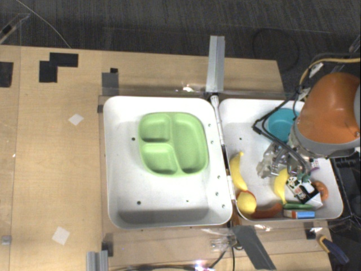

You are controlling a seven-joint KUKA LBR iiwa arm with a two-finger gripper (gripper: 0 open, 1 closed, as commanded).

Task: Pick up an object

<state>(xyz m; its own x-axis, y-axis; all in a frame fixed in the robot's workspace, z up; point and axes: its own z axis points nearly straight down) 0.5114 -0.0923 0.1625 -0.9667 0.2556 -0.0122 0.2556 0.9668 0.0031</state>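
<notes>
The green three-compartment plastic tray (172,143) looks smooth and faintly glossy, lying in a white moulded plastic bin (121,168) with a satin sheen. The pale wooden bench top (51,168) appears matt, and the grey metal bracket (215,64) looks brushed.

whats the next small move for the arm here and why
Probably lower the gripper straight down in the right bin. It hangs between the two bananas, apparently nearer the small banana, and I see nothing between the jaws.

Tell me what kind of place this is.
Probably a robotics lab bench for grasping trials: a robot arm reaches over two white bins, one holding a green divided tray, the other toy bananas.
</notes>
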